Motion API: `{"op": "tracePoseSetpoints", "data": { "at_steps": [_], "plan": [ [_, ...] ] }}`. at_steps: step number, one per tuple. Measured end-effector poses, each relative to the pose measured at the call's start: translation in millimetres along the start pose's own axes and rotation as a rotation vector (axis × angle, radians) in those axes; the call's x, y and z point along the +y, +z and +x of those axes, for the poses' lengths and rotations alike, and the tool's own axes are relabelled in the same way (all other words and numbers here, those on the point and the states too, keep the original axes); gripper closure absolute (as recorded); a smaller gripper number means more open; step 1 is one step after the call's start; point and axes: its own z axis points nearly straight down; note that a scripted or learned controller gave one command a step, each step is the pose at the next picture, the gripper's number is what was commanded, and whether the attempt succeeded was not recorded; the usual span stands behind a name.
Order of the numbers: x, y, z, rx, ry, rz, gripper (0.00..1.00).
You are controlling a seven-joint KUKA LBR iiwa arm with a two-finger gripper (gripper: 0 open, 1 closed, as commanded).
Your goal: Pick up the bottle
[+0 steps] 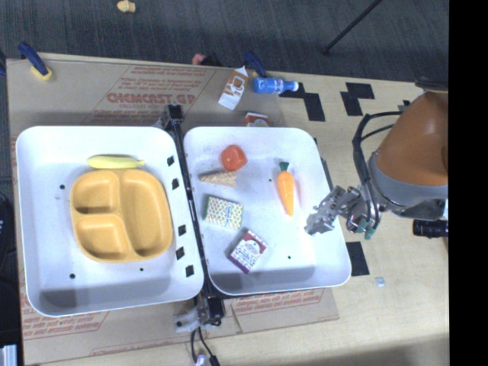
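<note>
A small blue bottle [268, 86] lies on its side on the bench beyond the far edge of the right bin [328, 265], outside both bins. My gripper [326, 215] hangs over the right rim of the right bin, near its front half, well apart from the bottle. Nothing shows in its grasp. The grey arm with its orange band [415, 147] reaches in from the right.
The right bin holds a tomato [233, 158], a carrot [286, 193], a bread wedge [219, 178], a green patterned box [224, 212] and a purple box [246, 250]. The left bin [38, 280] holds a yellow divided plate [120, 212] and a banana [114, 162]. A small carton [232, 90] lies beside the bottle.
</note>
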Motion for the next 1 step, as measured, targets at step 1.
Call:
{"op": "tracePoseSetpoints", "data": {
  "at_steps": [1],
  "plan": [
    [-0.5,-86.8,-0.7,-0.005,0.081,0.0,1.0]
  ]
}}
